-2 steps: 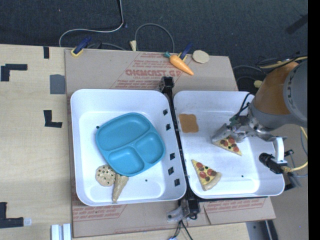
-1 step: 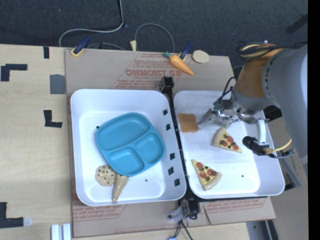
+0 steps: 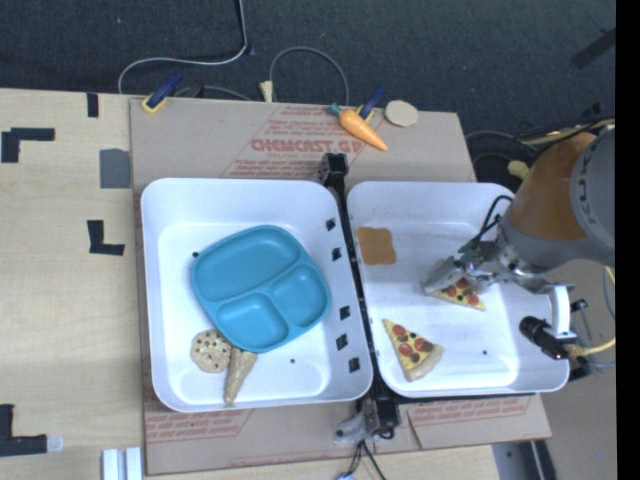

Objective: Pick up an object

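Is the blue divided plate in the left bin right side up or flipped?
Right side up: the blue plate shows its three hollow compartments facing the camera.

The divided plate lies mid left bin, with a cookie and cone toward its near edge; two pizza slices lie in the right bin.

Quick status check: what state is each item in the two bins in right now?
Blue plate: flat, left bin.
Cookie: flat, beside plate.
Cone: lying down, touching plate edge.
Toast: flat, right bin.
Upper pizza slice: lying at the hand.
Lower pizza slice: lying apart, untouched.
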Controlling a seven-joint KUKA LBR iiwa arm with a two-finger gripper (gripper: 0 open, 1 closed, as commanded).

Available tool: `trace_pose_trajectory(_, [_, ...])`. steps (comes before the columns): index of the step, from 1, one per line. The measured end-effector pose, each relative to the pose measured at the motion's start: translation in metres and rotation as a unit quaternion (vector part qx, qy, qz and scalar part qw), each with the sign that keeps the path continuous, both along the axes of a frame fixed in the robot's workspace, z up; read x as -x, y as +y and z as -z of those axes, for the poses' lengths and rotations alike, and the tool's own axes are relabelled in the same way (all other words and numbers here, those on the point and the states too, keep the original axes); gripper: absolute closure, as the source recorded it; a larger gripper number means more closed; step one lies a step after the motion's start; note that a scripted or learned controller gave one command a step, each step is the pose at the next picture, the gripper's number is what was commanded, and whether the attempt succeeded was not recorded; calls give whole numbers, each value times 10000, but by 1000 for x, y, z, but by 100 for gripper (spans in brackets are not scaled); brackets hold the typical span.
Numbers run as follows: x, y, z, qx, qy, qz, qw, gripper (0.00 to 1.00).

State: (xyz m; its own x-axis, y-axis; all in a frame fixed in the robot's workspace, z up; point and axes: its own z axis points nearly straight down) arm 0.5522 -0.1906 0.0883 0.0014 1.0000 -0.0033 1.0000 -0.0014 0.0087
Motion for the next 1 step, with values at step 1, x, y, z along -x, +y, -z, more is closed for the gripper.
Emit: trace_pose_trajectory(1, [-82, 47, 2, -3, 3, -41, 10000, 0])
